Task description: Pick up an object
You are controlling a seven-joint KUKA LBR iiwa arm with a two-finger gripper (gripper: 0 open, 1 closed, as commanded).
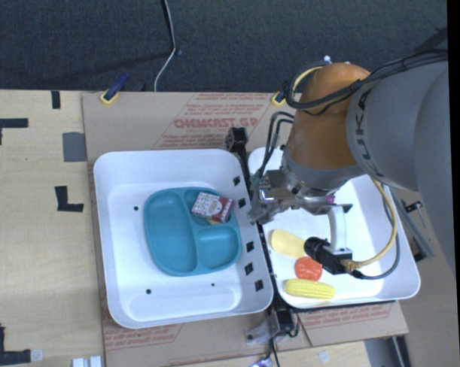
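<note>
The left bin (pixel 128 295) holds a blue divided plate (pixel 179 237), and a small red-and-white carton (pixel 212 207) lies on the plate's upper right part. In the right bin (pixel 399 286) lie a pale yellow banana-like piece (pixel 286 242), a red-orange toy fruit (pixel 309 269) and a yellow corn cob (pixel 309 290). My gripper (pixel 262 204) hangs over the divide between the two bins, just right of the carton and above the yellow piece. The wrist hides its fingers.
The big grey arm with its orange band (pixel 329 115) covers most of the right bin's upper half. Black clips (pixel 251 250) line the wall between the bins. Cardboard (pixel 205 120) lies beneath both bins.
</note>
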